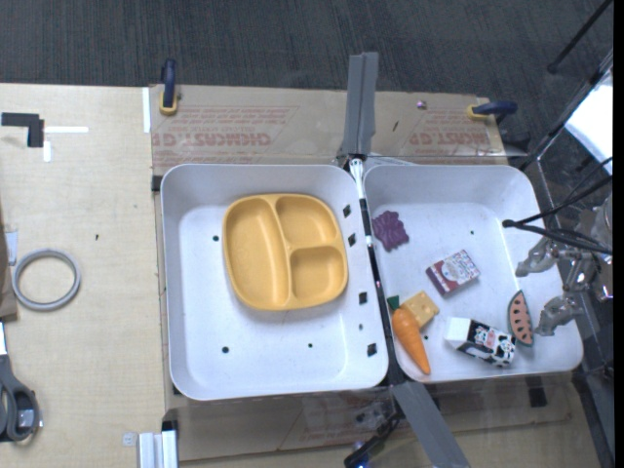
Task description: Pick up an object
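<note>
The right bin [487,195] holds several toy foods: a purple grape bunch [390,229], a small red and white carton [453,272], a yellow cheese wedge [420,308], an orange carrot [410,340], a black and white cow-print carton [482,339] and a watermelon slice [521,318]. My gripper [542,291] hangs over the bin's right rim, open, with nothing between its fingers. One fingertip [533,261] points into the bin. The other [548,322] sits just right of the watermelon slice.
A yellow divided plate [286,252] lies in the left bin [195,359]. A grey ring [44,279] rests on the bench at far left. A raised divider [363,232] separates the bins. Dark cables and stand legs [575,213] crowd the right side.
</note>
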Robot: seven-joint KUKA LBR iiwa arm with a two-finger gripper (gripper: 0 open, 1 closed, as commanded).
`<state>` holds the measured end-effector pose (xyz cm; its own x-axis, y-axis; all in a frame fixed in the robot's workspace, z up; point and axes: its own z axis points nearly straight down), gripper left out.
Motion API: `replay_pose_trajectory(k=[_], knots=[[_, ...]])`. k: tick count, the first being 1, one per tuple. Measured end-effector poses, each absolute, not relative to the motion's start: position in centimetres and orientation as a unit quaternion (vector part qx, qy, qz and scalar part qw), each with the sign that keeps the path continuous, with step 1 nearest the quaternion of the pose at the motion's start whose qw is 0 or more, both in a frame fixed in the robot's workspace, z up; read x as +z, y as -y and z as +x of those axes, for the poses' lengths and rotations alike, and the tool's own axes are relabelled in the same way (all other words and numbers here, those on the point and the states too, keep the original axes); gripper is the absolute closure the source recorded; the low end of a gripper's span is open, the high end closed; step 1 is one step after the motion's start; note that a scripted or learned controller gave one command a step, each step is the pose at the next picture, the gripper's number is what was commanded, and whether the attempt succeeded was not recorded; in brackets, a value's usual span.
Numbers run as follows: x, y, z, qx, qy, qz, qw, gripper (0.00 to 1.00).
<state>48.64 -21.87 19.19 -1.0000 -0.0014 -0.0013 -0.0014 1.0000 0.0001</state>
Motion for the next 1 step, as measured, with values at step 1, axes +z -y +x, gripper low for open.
replay_pose_trajectory(k=[1], knots=[[25.26,22.15,51.37,-0.0006,-1.0,0.026,0.002,0.0]])
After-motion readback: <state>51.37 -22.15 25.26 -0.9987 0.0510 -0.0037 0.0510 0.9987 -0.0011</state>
